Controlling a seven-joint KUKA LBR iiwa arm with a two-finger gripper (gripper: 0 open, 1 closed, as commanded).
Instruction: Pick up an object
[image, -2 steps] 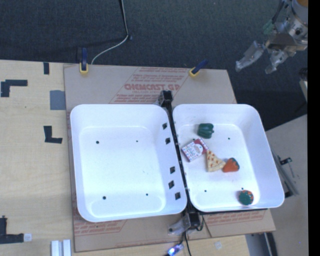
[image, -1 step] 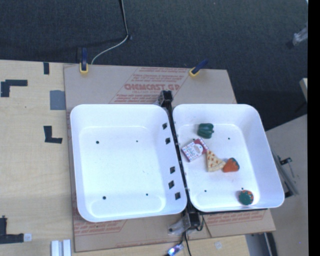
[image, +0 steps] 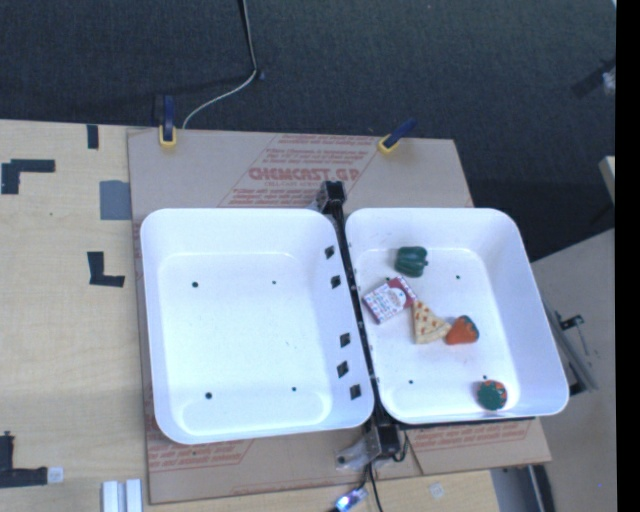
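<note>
Cardboard under two white bins (image: 150, 235) covers the bench. At right of the frame, the right bin holds a green pepper (image: 410, 260), a packet (image: 385, 300), a pizza slice (image: 427, 323), a strawberry (image: 462, 331) and a green ball (image: 491, 395), lying apart enough to grasp singly. Gripper state: cannot tell.

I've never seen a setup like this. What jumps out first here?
Two shallow white bins sit side by side on a brown board. The right bin holds a cluster of small colourful toys: a green pepper, a red-and-white packet, a pizza slice touching an orange-red piece, and a green-and-red piece near the front corner.
</note>
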